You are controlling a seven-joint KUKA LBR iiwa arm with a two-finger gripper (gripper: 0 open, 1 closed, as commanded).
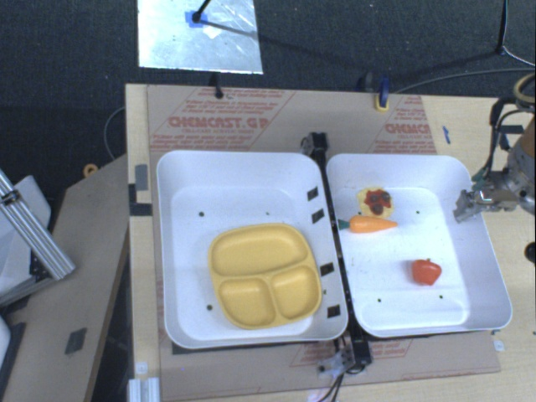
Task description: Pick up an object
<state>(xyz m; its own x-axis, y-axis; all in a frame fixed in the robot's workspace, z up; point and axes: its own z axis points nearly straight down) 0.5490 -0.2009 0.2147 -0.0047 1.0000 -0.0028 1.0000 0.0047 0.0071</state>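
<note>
A cardboard-topped bench on dark carpet bears two shallow white bins side by side, with a shiny metal sheet on the floor beyond.

The right bin holds three small toy foods: a round yellow piece with a red topping, an orange carrot lying just in front of it and touching or nearly touching it, and a red tomato-like piece apart from both, nearer the front.

The gripper sits at the right bin's far right rim, well right of the carrot and above the red piece in the view; I cannot tell its state, and nothing shows in it.

The left bin holds a yellow three-compartment tray. Black clips line the seam between the bins.
</note>
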